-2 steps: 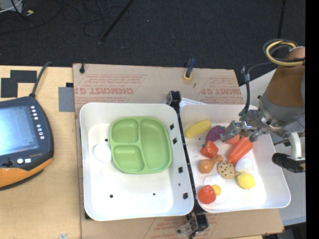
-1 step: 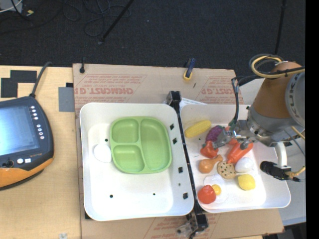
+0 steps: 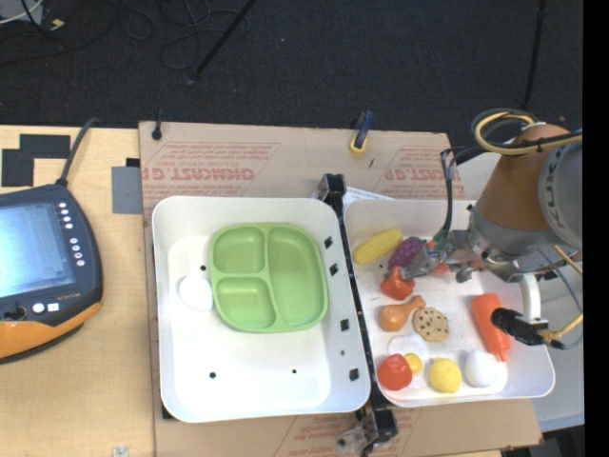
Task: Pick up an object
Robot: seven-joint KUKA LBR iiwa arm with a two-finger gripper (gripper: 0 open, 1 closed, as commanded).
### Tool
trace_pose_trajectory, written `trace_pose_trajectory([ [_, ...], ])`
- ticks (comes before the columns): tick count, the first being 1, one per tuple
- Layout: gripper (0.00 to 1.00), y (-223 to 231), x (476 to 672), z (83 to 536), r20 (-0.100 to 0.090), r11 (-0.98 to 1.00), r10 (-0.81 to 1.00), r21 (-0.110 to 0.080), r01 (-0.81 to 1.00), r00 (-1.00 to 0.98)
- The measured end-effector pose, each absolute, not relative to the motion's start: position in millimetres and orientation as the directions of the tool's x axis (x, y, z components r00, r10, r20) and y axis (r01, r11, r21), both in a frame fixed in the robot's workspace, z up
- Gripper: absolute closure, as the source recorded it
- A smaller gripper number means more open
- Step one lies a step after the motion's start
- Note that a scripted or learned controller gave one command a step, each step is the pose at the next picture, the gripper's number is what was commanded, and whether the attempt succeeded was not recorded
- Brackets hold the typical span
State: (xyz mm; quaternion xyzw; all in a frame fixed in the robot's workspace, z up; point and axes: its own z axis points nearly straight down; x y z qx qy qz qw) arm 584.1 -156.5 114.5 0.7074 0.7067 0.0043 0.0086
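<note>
From the camera view, two white bins are seen side by side on the tabletop (image 3: 105, 169). In the left bin (image 3: 247, 369) a green divided plate (image 3: 268, 277) is set toward 12 o'clock, with a small white round thing (image 3: 195, 292) just beside it at 9 o'clock. The right bin (image 3: 528, 379) is packed with toy food: a yellow corn cob (image 3: 377, 246) at about 11 o'clock, purple grapes (image 3: 408, 251) next to it, a red pepper-like piece (image 3: 396, 283), a drumstick (image 3: 400, 312), a cookie (image 3: 431, 325), a tomato (image 3: 395, 372), a lemon (image 3: 443, 375), a white egg (image 3: 481, 368) and a carrot (image 3: 489, 322). The gripper (image 3: 440, 258) is found low over the right bin, right by the grapes; whether it's open or closed can't be made out, honestly. A tablet-style pendant (image 3: 43, 265) is parked at 9 o'clock.
</note>
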Motion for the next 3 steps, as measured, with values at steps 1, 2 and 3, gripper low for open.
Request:
trace_pose_trajectory([
  [1,1.0,-158,580.9,119,-0.002,-0.006,1.0,0.006,1.0,0.006],
  [2,1.0,-159,583.7,160,0.0,-0.001,1.0,0.0,1.0,0.001],
  [3,1.0,-167,584.2,205,-0.001,-0.001,1.0,0.001,1.0,0.001],
])
